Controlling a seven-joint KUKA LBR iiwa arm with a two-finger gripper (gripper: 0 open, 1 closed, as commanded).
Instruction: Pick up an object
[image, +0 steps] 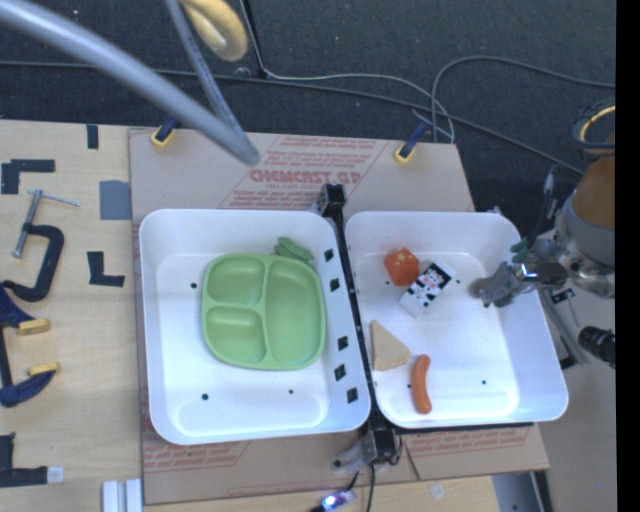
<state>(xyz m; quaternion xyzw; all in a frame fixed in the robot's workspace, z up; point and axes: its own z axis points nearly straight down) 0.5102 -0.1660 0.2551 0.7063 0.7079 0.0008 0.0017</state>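
The right bin (520, 395) holds a red tomato-like piece (401, 264), a white block with black marks (426, 286), a pale yellow wedge (388, 348) and an orange sausage (421, 384). My gripper (494, 289) hangs over the right side of this bin, to the right of the white block and apart from it. Nothing is seen between its fingers.
The left bin (165, 330) holds a green divided tray (265, 309) with a small green item (294, 248) at its upper right edge. A black divider (345, 320) runs between the bins. Clamps (35, 260) lie on the bench at the left.
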